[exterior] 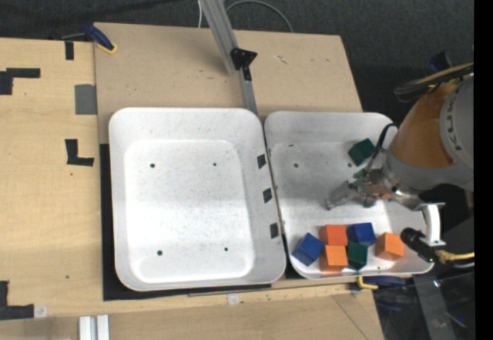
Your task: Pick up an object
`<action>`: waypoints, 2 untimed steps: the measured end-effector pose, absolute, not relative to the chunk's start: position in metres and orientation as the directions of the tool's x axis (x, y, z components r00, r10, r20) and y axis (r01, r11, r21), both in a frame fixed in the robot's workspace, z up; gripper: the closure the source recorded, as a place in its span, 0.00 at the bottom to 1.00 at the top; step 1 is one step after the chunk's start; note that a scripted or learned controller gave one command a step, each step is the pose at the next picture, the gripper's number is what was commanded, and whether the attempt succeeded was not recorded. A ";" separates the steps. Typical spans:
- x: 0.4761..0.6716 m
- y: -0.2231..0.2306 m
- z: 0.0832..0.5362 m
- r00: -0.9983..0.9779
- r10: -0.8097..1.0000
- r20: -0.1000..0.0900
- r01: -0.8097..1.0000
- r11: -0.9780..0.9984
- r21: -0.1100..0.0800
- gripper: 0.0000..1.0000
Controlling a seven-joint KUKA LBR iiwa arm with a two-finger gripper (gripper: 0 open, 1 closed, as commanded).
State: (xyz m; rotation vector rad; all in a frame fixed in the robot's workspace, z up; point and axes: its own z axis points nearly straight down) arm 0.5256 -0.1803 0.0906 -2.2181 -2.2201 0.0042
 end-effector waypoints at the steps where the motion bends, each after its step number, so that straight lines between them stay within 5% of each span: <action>1: 0.526 -0.180 0.101 -0.001 1.000 0.001 1.000 0.001 -0.003 1.00; 2: 0.518 -0.179 0.148 0.000 1.000 -0.001 1.000 0.000 0.003 1.00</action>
